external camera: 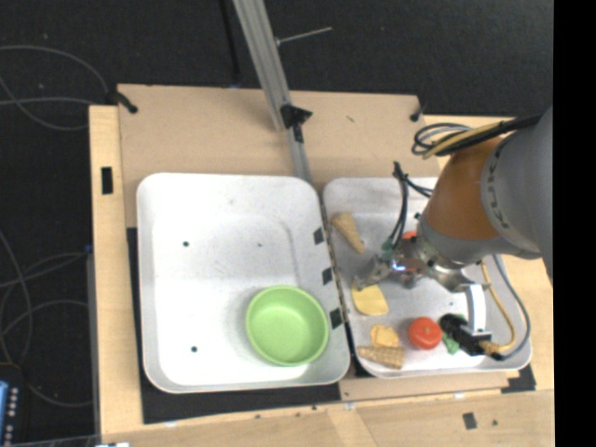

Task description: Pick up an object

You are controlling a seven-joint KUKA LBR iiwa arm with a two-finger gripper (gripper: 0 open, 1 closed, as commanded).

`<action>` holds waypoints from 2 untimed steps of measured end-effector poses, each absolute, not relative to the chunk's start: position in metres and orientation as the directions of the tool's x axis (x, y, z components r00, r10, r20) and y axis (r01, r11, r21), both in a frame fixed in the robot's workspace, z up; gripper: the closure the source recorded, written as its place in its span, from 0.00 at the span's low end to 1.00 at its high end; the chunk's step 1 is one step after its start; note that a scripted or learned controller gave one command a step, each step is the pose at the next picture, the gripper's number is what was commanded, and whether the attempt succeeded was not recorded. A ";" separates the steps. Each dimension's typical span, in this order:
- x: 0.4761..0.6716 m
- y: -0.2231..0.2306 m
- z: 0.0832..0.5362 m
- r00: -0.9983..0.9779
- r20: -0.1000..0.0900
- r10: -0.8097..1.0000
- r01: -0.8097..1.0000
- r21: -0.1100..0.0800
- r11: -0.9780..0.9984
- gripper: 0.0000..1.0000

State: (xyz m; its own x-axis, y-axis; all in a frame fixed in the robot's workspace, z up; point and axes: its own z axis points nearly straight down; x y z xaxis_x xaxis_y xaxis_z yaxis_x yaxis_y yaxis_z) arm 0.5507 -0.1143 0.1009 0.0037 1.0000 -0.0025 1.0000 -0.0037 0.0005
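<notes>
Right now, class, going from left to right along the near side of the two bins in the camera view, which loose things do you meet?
green bowl → tan ridged piece → red ball

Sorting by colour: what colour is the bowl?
The bowl is light green, best seen in the camera view.

Bench (205, 128) was just a plain tan board, with one white bin (214, 231) sat at 9 o'clock and a second white bin (365, 203) at 3, side by side.
</notes>
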 end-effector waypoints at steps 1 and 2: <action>0.552 -0.114 0.112 0.007 0.000 1.000 1.000 0.005 -0.007 1.00; 0.556 -0.112 0.156 -0.003 0.000 1.000 1.000 0.006 0.003 1.00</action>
